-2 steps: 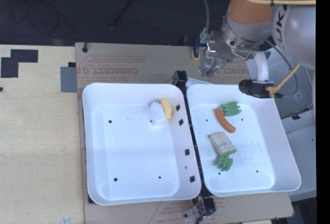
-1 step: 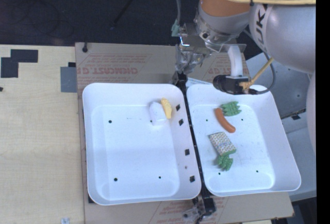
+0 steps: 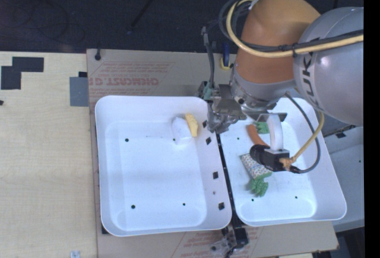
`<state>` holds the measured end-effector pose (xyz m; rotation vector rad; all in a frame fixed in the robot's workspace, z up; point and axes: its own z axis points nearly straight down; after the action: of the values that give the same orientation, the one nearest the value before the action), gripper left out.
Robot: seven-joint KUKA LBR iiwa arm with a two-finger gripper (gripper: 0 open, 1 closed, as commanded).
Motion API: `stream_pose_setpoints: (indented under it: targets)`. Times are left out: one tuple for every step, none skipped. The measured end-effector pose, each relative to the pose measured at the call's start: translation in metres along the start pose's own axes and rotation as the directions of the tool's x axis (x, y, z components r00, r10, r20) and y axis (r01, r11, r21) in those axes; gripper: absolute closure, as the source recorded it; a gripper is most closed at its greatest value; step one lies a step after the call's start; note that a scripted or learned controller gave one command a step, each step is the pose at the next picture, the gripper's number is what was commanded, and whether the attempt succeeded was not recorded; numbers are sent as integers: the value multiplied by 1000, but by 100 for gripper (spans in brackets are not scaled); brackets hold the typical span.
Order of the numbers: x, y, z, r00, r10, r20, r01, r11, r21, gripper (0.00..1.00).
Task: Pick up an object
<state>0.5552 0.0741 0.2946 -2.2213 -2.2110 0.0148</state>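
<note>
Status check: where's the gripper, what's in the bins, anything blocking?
Gripper over the divider at the bins' far edge, nothing seen held. Yellow piece in left bin; green toy in right bin. Arm overhangs right bin.

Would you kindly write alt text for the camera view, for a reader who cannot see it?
A grey and orange robot arm reaches over two white bins, its gripper above the divide between them. The left bin holds a yellow piece and a white piece; the right bin holds several small objects.
</note>
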Motion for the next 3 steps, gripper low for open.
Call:
stream_pose_setpoints:
  targets:
    - [-2, 4, -12, 1000, 1, 0, -1, 1000, -4, 100]
    - [-40, -52, -20, 1000, -2, -1, 2, 1000, -6, 100]
    - [-39, -50, -29, 1000, -3, -1, 3, 1000, -4, 100]
